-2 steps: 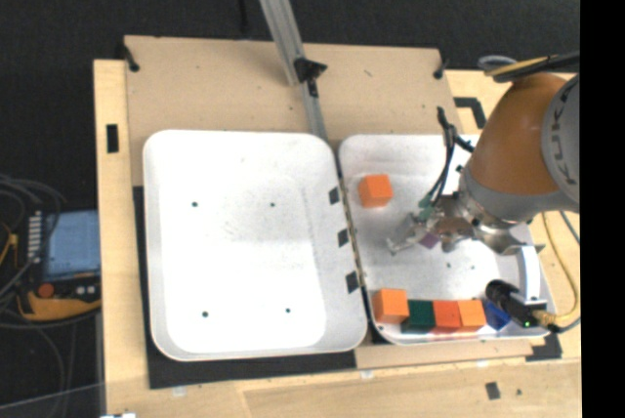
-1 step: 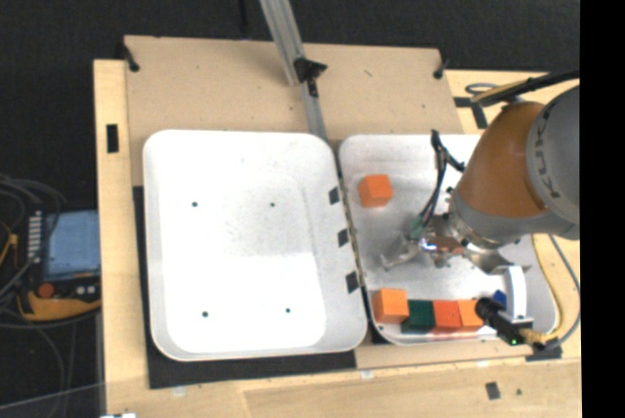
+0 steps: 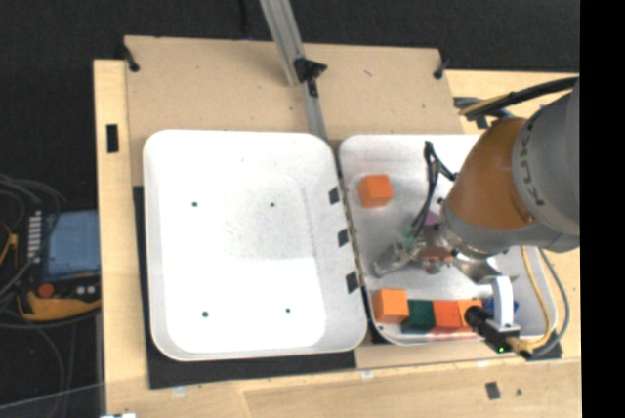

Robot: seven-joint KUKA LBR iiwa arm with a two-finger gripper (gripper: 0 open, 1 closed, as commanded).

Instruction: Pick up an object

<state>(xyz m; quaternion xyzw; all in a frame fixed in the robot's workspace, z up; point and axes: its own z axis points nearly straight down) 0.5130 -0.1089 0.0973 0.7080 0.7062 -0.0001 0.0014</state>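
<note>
Your gripper sits low in the right bin — whether it's apart or together, you can't tell. The orange cube lies just beyond it; three blocks — orange, green, orange — sit on its near side.

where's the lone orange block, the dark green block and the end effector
lone orange block (image 3: 375, 190), camera view, middle of its top face
dark green block (image 3: 421, 314), camera view, middle of its top face
end effector (image 3: 400, 253), camera view, around its fingertips
</note>
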